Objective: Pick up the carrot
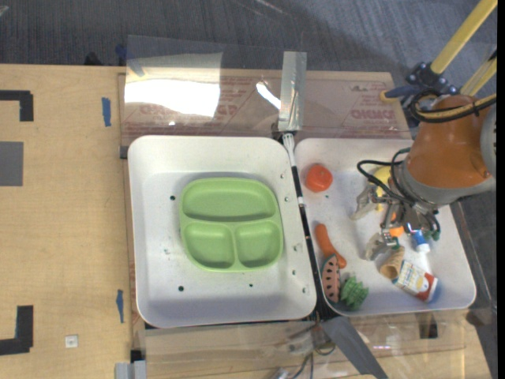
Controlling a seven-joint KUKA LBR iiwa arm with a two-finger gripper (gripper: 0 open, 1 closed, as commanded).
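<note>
The light-green three-compartment plate (231, 223) looks like smooth matt plastic. Both shallow white bins (150, 172) have a smooth, faintly glossy plastic finish. The pale bench top (59, 227) looks like matt wood. The small orange carrot (326, 244) appears smooth and slightly shiny.

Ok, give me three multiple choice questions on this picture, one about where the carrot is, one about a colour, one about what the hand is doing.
1. Where does the carrot lie?
A. on the green tray
B. in the right bin, near the divider
C. on the bench outside the bins

2. What colour is the divided tray in the left bin?
A. green
B. blue
C. red

3. How does the hand stand to the carrot?
A. clamped on it
B. apart from it, over other items in the right bin
C. over the left bin

Answers: 1 B, it lies by the right bin's left wall. 2 A, the tray is light green. 3 B, bare white floor shows between hand and carrot.
</note>
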